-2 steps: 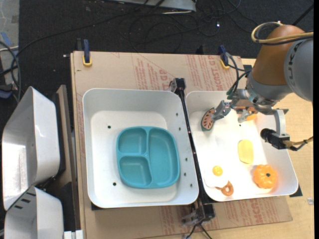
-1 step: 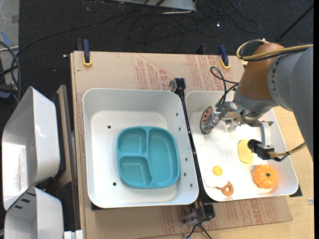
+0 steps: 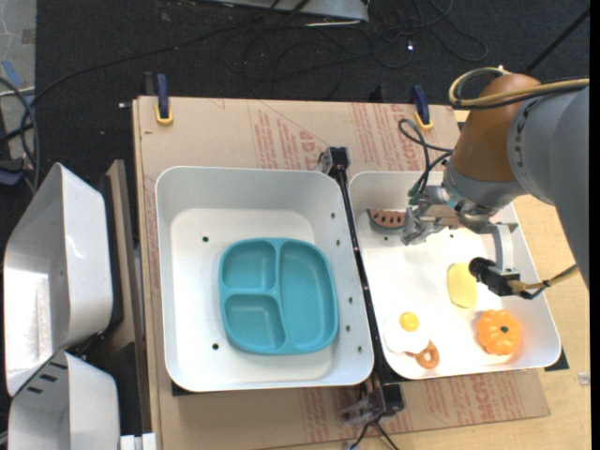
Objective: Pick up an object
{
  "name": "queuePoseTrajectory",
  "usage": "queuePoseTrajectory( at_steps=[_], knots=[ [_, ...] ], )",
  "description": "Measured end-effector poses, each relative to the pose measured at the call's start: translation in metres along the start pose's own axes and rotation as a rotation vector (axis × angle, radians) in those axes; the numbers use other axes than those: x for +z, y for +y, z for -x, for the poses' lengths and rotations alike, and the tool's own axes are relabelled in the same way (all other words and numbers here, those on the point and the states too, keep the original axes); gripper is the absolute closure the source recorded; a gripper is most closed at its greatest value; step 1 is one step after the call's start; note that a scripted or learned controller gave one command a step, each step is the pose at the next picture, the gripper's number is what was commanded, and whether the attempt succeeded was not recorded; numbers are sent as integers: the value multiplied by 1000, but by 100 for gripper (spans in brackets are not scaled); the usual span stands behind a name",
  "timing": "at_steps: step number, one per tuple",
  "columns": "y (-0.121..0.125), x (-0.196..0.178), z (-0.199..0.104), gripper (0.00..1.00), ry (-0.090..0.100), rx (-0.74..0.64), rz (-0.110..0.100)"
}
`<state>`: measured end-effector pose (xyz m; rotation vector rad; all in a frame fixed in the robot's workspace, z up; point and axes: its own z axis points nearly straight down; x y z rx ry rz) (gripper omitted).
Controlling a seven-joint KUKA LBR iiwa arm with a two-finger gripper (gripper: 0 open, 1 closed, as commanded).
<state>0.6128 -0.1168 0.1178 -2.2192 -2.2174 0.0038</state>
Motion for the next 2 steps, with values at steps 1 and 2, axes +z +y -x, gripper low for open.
queuePoseTrajectory(
  at_steps=[1, 2],
  knots=[
    [5, -41, 2, 100, -2, -3, 7],
    [9, -99, -5, 100, -2, -5, 8]
  ],
)
